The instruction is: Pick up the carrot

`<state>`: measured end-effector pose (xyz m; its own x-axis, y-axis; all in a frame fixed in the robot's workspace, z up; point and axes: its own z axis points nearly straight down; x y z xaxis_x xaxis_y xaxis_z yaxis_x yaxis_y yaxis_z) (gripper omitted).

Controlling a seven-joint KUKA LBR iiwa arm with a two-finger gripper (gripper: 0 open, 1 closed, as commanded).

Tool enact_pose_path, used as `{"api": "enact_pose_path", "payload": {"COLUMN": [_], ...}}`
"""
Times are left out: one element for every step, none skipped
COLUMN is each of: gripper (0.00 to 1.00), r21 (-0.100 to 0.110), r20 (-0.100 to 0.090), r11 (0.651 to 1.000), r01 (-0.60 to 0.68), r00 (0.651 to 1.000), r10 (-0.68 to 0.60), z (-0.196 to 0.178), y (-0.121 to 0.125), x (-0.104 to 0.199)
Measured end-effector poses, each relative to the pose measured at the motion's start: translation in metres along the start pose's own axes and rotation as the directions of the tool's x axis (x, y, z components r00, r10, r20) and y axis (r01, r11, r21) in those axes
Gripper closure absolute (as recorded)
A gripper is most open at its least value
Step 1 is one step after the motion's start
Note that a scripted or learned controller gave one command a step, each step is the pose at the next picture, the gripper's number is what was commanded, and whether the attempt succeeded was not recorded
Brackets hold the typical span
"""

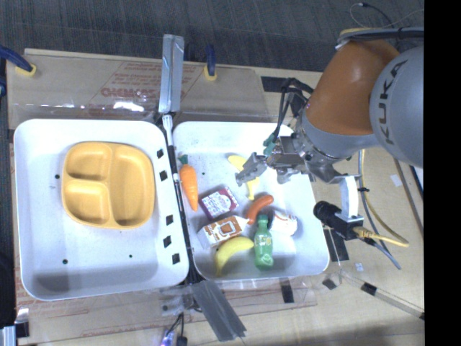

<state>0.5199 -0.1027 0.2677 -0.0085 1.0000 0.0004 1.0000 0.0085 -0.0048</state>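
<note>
The carrot [189, 184], orange with a small green top, lies along the left wall of the right bin [216, 132], its tip pointing toward the front. My gripper [251, 169] hangs over the middle of that bin, to the right of the carrot and apart from it. It is open, with nothing between its fingers. A yellow item [238, 162] lies partly under the gripper.
Near the carrot lie a purple box [218, 202], a brown box [222, 231], a banana [232, 251], a green bottle [263, 244], an orange-red piece [259, 205] and a white item [285, 224]. The left bin [36, 258] holds a yellow divided plate [108, 184].
</note>
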Motion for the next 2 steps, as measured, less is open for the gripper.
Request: {"api": "enact_pose_path", "payload": {"gripper": [0.00, 0.00], "r21": [0.001, -0.005], "r20": [0.000, 0.001], "r11": [1.000, 1.000], "r01": [-0.004, 0.022], "r00": [1.000, 1.000], "r10": [0.004, -0.022], "z": [0.080, -0.008], "y": [0.046, 0.055], "x": [-0.058, -0.077]}}
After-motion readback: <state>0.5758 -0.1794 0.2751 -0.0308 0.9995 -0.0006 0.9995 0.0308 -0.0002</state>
